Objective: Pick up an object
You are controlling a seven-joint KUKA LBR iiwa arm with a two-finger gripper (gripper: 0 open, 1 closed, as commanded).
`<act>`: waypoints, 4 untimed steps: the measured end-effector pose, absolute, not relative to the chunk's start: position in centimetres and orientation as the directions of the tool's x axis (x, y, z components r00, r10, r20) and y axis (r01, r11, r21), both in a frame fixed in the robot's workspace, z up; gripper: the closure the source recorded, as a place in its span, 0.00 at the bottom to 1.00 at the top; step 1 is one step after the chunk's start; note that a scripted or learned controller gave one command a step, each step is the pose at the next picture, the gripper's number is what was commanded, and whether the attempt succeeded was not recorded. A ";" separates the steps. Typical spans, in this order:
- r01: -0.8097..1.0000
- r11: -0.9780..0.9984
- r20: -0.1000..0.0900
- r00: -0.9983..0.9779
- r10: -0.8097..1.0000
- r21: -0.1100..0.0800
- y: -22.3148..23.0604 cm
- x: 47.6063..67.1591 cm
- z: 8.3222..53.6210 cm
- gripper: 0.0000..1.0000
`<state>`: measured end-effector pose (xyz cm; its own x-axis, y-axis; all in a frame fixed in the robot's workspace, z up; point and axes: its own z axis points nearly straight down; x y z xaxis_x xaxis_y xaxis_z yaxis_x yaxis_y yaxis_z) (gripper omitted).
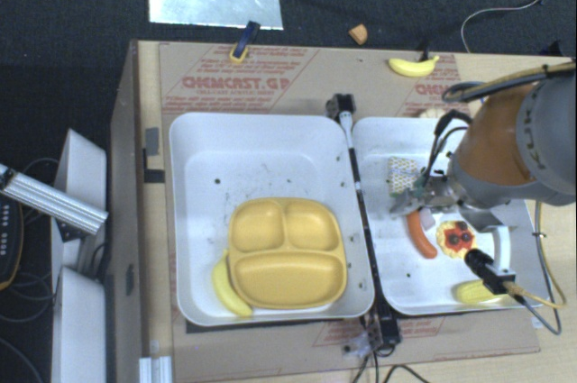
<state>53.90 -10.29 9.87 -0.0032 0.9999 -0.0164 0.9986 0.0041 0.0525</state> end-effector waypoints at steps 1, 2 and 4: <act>0.999 0.003 -0.019 -0.002 1.000 0.055 -10.3 53.4 9.9 0.00; 0.998 0.001 -0.022 0.000 1.000 0.062 -10.6 53.6 11.3 1.00; 1.000 0.001 -0.001 -0.001 1.000 0.003 -14.8 52.6 17.7 0.00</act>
<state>52.62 -14.82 17.68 -0.0014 1.0000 -0.0010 1.0000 0.0014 0.0030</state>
